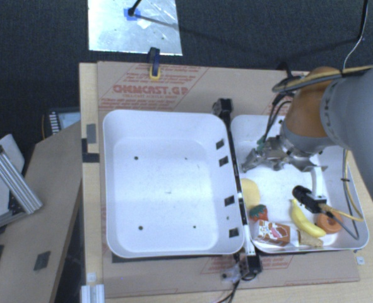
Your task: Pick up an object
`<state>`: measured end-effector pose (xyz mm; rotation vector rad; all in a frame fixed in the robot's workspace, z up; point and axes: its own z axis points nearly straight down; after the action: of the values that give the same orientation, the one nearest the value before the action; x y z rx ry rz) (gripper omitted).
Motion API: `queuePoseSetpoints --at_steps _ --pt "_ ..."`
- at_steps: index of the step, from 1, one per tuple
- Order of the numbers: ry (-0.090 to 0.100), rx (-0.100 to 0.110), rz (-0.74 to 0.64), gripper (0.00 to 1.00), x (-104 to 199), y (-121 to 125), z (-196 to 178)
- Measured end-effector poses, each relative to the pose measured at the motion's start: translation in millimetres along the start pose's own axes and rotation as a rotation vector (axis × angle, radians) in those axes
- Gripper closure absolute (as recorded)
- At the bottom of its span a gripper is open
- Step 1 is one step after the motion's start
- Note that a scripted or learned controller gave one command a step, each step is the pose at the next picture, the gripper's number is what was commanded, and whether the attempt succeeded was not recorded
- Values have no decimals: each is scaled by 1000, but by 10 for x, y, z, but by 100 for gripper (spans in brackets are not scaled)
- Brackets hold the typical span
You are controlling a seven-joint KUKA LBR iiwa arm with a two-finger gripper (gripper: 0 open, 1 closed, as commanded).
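Observation:
My gripper [257, 158] hangs over the upper left part of the right bin [252, 126], with the grey arm and its orange band reaching in from the right. Nothing shows between its metal parts. In the bin's near half lie a yellow lemon-like fruit [250, 191], a small red and green item [258, 213], a red and white packet [274, 233], a banana [301, 219] and an orange item [330, 223]. The yellow fruit is the closest to the gripper, a little below it.
The left bin [120, 169] stands beside the right one, their rims joined by black clips [224, 161]. Both rest on a cardboard sheet [151, 87]. A shiny metal plate [134, 16] lies on the dark floor behind.

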<state>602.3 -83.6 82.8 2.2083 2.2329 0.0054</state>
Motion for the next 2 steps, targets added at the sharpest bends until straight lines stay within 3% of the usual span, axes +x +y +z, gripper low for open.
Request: queuePoseSetpoints --at_steps 1,2 --pt "-2 -1 8 100 -47 -17 -160" --pt "-2 0 6 100 -5 241 -15"
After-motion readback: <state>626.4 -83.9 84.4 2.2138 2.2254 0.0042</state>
